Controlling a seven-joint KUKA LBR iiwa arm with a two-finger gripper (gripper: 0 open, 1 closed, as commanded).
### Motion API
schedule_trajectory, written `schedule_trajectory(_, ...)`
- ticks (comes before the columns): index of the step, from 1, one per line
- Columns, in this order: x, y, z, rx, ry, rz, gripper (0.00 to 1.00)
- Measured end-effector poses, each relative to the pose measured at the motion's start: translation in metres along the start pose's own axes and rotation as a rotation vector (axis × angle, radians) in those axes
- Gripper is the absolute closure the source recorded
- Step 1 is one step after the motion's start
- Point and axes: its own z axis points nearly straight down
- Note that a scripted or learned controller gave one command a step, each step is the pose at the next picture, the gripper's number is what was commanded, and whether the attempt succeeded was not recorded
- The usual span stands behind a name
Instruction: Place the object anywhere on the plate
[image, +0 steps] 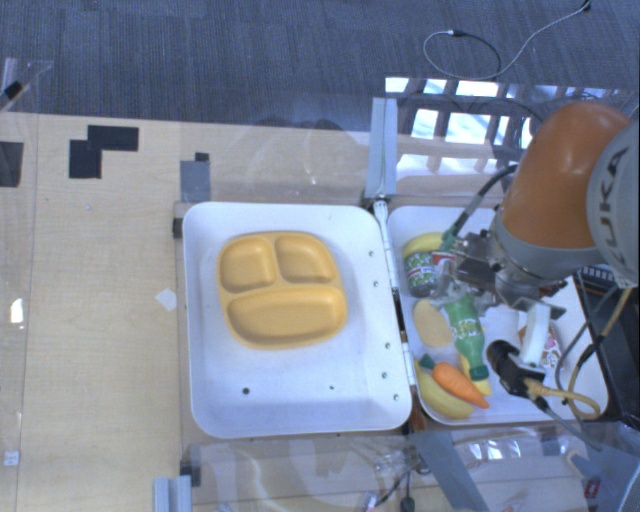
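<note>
A yellow plate (283, 288) with three compartments lies in the left white bin (290, 400), with nothing on it. My gripper (466, 288) hangs low over the right bin (400, 232), under the grey and orange wrist. It is just above a green bottle (467, 337) and beside a green can with a red label (424, 272). The wrist hides much of what lies beneath it.
Also in the right bin are a yellow fruit (421, 243) at the back, a tan oval piece (433, 323), an orange carrot (461, 384) and a banana (441, 397) at the front. A ridge separates the two bins.
</note>
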Motion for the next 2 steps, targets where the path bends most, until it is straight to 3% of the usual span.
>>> schedule_trajectory(1, -0.055, 0.008, 0.008, 0.0, 0.0, 0.28, 1.0)
schedule_trajectory(2, -0.011, -0.004, 0.018, -0.001, 0.0, -0.108, 1.0)
